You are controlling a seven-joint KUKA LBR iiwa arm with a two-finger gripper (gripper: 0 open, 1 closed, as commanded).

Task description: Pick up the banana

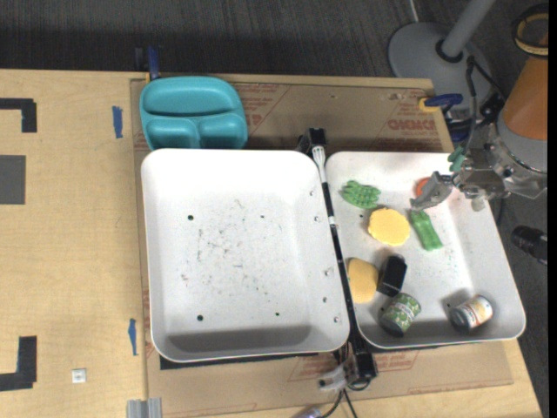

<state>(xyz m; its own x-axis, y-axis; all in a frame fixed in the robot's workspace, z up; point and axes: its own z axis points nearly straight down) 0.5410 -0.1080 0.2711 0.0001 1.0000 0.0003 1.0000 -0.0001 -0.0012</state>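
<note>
The banana [362, 279] is, as far as I can judge, the yellow lump low in the right bin [498, 259], close against that bin's left wall and touching a black object [392, 274] on its right side. A second yellow thing [388, 226], rounder and flatter, lies just above it (it could as easily be taken for the target, and that is the first risk: a grasp on the wrong yellow item). A green can [399, 312] stands just below the black object, so a descent there may close on the neighbours or jam against the bin wall rather than the banana. The gripper [431, 194] hangs over the upper part of the same bin, near a small red piece [424, 184] and a green oblong [426, 231]; whether it is open or closed I cannot tell. The left bin [235, 251] lies alongside on the table [61, 233].
</note>
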